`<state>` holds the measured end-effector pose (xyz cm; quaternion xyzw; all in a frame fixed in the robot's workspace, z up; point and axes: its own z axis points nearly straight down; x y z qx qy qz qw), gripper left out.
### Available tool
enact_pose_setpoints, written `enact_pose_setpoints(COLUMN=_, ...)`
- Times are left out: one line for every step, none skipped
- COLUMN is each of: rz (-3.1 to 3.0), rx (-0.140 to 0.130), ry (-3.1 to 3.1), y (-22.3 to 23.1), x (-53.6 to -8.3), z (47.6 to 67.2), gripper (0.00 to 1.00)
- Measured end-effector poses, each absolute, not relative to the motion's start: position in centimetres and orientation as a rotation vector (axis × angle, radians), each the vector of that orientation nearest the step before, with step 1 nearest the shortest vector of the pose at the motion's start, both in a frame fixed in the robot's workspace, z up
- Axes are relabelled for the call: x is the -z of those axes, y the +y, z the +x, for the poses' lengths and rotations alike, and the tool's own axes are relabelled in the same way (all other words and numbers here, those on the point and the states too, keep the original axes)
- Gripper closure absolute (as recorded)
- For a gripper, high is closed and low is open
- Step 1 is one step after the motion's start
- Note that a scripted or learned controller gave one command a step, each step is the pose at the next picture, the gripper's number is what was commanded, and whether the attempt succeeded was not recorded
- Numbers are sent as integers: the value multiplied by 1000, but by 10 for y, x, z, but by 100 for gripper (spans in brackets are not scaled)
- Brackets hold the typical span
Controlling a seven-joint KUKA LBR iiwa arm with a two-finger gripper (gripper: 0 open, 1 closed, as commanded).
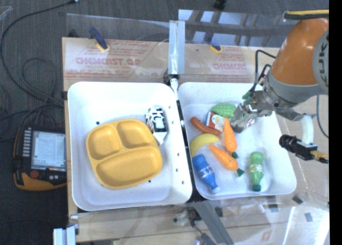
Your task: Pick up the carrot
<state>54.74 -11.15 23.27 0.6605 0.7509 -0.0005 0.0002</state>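
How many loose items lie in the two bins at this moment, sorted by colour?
Orange: 2, carrot and carrot
Yellow: 2, divided plate and lemon
Green: 2, green bottle and green-topped packet
Blue: 1, blue bottle
Red: 1, sausage
Black and white: 1, small toy
Total: 9

We see a divided tray in the left bin; two carrots, two bottles in the right bin.
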Motion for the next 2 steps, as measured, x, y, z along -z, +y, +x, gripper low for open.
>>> enact_pose_setpoints(rz=2075, rx=2, ry=2358, y=-112, x=-233, z=547, gripper=0)
enact_pose_setpoints(rz=2001, rx=1, ry=2424, y=-107, x=-94, z=539, gripper=0)
